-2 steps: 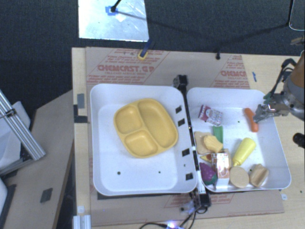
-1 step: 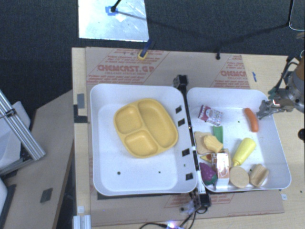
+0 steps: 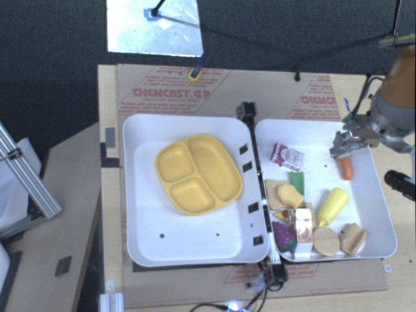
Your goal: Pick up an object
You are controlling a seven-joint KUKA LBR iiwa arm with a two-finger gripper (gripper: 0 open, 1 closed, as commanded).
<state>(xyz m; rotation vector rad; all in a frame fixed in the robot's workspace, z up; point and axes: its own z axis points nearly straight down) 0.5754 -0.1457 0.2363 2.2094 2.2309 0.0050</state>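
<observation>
- Your gripper hangs over the right bin, near its far right wall; arm comes in from the right edge.
- You can't tell from this angle if its fingers are apart or together.
- Orange carrot-like piece lies on that bin's floor just below the gripper tip, possibly touching it; nothing visibly clamped.
- Yellow bottle sits nearer the bin's middle, apart from the gripper.
- Red-white packet lies toward the bin's left wall.
- Yellow divided plate sits in the left bin, well apart from the right bin's contents.
</observation>
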